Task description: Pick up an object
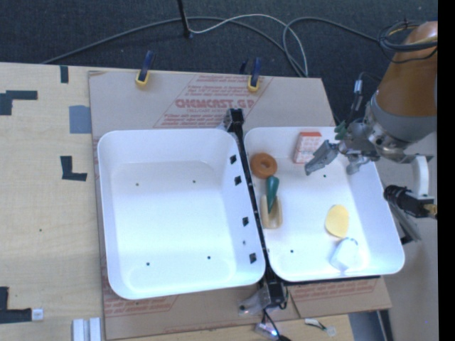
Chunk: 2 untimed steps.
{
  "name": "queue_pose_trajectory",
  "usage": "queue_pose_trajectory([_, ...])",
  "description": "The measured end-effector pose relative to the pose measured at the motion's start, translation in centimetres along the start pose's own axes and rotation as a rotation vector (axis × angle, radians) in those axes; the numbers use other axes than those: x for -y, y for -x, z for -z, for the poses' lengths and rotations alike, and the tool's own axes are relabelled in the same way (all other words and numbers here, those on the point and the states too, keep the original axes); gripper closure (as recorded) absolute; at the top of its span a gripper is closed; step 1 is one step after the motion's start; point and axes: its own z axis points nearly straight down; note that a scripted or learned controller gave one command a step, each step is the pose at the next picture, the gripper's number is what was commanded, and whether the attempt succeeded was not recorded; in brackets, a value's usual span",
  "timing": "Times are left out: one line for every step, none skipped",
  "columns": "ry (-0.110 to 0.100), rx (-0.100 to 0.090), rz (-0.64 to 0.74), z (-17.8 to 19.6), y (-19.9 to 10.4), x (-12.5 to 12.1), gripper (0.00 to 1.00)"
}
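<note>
Five things sit in the right bin (380, 212) while the gripper (334, 156) hovers beside the small red-and-white box (308, 146), apparently nothing between its fingers, jaws seemingly spread, so next comes a descent and a squeeze.

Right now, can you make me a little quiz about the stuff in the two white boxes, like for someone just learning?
1. True or false: the brown ring lies in the left bin.
2. Which thing lies nearest the gripper? A) red-and-white packet B) yellow piece C) clear white thing
3. Fill in: the green-handled tool lies beside the bin's ____ wall.

Key:
1. False, it lies in the right bin.
2. A
3. Left, by the divider between the bins.
</note>
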Motion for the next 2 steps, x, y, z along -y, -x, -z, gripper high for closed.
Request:
queue_pose_trajectory([-0.011, -0.002, 0.000, -11.5, -2.3, 5.8, 0.00])
queue_pose_trajectory([0.004, -0.001, 0.007, -7.5, -8.1, -0.3, 0.00])
